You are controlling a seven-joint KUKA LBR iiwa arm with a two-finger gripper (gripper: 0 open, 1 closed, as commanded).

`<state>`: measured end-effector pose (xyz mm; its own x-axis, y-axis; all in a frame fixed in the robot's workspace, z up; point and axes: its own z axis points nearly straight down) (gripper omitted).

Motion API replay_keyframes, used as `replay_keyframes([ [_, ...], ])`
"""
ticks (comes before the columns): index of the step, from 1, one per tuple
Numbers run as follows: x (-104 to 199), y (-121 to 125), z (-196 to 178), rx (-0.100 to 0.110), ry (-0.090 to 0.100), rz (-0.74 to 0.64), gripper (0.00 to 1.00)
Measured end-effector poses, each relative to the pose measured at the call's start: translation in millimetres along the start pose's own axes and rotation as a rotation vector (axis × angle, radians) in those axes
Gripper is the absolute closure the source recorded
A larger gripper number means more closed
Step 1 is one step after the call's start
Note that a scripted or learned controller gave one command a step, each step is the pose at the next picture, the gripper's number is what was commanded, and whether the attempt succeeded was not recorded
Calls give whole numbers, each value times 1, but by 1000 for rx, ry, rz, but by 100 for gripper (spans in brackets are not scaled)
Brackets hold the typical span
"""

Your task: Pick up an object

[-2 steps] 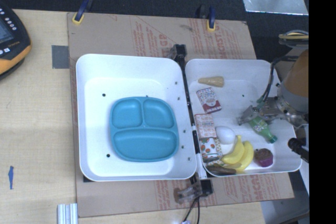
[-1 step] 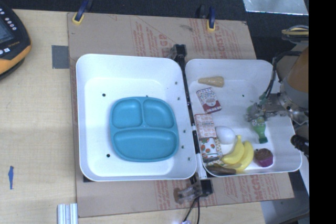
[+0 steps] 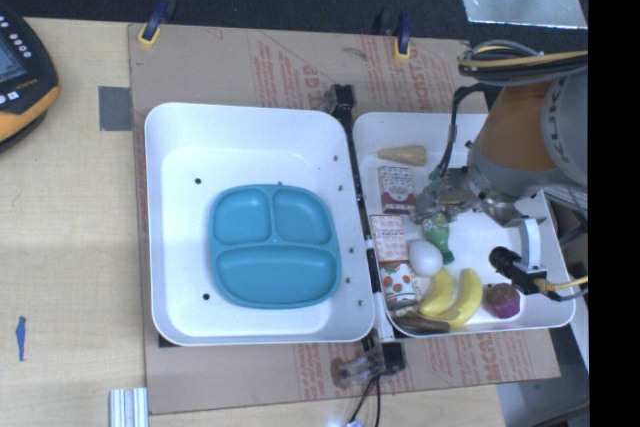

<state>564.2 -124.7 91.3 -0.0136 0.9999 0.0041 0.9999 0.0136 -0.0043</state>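
Arm reaches in from right — gripper lowered.

The arm runs off the right edge, so its upper part is cut away, and its wrist covers a good stretch of the right bin floor beneath it. The gripper sits down among the clutter, a blurry tangle of metal, and the green thing just under it is too small and half-covered to name. Over on the left, the yellow and black device is sliced by the picture's edge, and the labels on the small packets are too tiny to read.
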Motion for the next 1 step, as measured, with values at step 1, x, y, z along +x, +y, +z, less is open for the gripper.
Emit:
replay_keyframes([
  [1,67,-24,-106,-9,-1,3,100],
])
